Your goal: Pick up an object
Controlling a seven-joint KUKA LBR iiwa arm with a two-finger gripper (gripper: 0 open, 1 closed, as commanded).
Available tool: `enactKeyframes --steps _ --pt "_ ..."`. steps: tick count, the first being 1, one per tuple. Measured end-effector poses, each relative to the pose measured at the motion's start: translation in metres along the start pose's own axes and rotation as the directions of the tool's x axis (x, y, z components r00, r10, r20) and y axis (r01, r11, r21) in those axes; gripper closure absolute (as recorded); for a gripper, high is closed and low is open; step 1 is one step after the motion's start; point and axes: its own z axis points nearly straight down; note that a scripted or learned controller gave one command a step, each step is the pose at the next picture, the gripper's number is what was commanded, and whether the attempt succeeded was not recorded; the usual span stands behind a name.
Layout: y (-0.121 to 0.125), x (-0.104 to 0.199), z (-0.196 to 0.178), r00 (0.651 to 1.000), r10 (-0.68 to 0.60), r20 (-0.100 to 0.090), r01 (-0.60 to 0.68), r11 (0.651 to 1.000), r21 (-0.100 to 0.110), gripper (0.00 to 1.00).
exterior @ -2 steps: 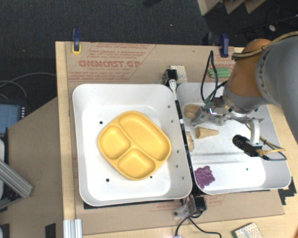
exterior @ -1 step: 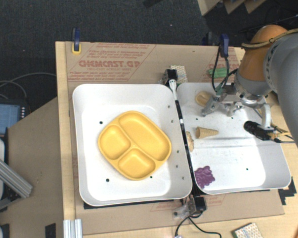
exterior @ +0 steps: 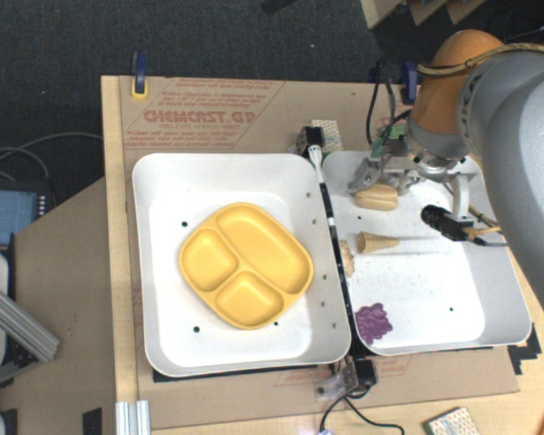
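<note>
My gripper (exterior: 383, 180) is low over the back left corner of the right bin (exterior: 490, 306). A tan, loaf-shaped piece (exterior: 376, 198) lies right under it, touching or nearly touching its tip. I cannot tell whether the piece is gripped. Just in front of it, a small tan cone (exterior: 378, 241) lies on its side on the bin floor. A purple bunch of grapes (exterior: 373, 321) sits at the bin's front left. A small tan scrap (exterior: 346, 259) rests against the left wall.
The left bin (exterior: 159, 324) holds a yellow divided plate (exterior: 244, 263) in its middle. The grey arm with its orange band (exterior: 453, 71) reaches in from the upper right, over the right bin's back edge.
</note>
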Motion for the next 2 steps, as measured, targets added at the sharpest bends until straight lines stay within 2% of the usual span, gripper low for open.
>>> enactKeyframes --steps 1,2 --pt "0.000 -0.002 -0.011 1.000 0.001 0.003 -0.001 1.000 -0.003 1.00" --pt "-0.081 0.046 -0.106 1.000 0.001 -0.004 -0.001 1.000 0.003 1.00"
